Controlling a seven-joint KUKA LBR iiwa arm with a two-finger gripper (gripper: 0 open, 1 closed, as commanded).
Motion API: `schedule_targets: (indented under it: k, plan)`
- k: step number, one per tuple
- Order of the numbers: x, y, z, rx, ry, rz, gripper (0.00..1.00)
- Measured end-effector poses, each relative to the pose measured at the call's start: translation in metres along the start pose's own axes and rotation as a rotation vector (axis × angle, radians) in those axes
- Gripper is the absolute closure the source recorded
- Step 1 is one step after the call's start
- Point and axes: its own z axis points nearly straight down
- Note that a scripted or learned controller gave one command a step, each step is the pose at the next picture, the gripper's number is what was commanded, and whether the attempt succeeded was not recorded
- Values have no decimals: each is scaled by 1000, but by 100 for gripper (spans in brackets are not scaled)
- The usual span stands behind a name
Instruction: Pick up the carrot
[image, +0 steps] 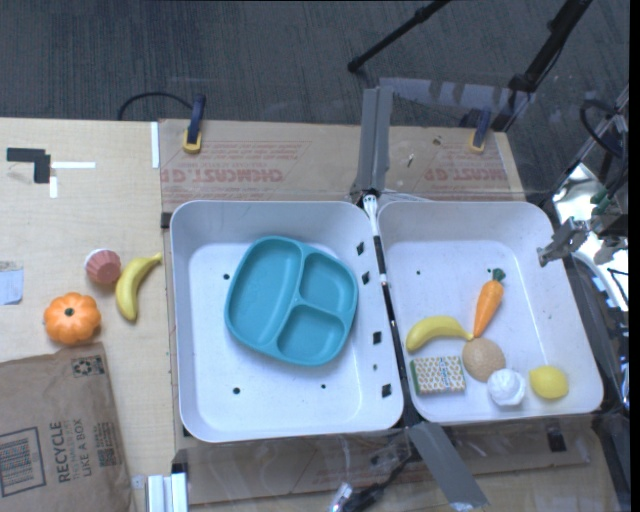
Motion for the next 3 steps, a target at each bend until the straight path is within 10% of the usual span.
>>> schedule_targets:
  k: [1,2,3]
  plan:
    - [-1,47,198,-4,-1,-53,0]
    - [-1,47,189,-4,-1,-51,100]
    - [90,28,83,-2,0,83,100]
